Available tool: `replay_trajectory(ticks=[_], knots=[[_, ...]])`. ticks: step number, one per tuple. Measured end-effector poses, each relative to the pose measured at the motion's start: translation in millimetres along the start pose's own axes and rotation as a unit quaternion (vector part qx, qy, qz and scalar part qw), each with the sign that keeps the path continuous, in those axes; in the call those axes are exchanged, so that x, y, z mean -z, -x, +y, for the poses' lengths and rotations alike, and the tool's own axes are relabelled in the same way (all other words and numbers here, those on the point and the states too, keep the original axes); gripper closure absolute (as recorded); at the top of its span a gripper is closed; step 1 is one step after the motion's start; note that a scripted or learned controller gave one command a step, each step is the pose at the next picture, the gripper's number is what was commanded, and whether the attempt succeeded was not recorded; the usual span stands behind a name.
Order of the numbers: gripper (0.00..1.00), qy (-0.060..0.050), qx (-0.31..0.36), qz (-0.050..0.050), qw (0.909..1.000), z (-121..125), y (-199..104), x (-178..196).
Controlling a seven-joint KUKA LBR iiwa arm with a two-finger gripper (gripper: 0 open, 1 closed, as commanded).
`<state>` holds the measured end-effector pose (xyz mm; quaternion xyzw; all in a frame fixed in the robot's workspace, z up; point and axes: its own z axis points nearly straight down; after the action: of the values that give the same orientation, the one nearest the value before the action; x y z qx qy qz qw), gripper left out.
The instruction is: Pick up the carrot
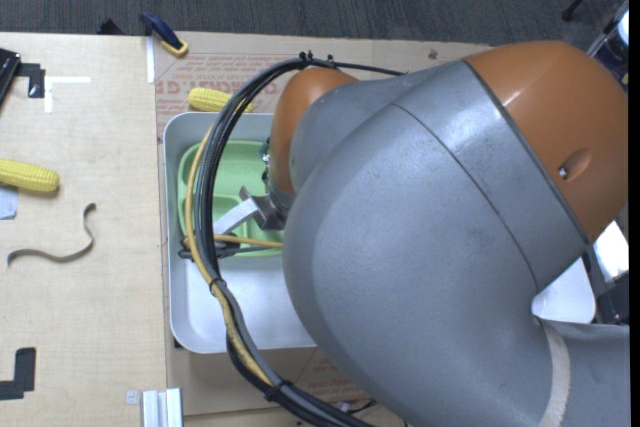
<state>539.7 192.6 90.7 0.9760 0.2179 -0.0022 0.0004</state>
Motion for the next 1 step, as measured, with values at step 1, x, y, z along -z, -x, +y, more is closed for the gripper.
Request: replay_trajectory(ticks=[1], knots=[[0.00,-0.001,-0.080,-0.030,0.9963,-0.7,-53.7,-0.9]])
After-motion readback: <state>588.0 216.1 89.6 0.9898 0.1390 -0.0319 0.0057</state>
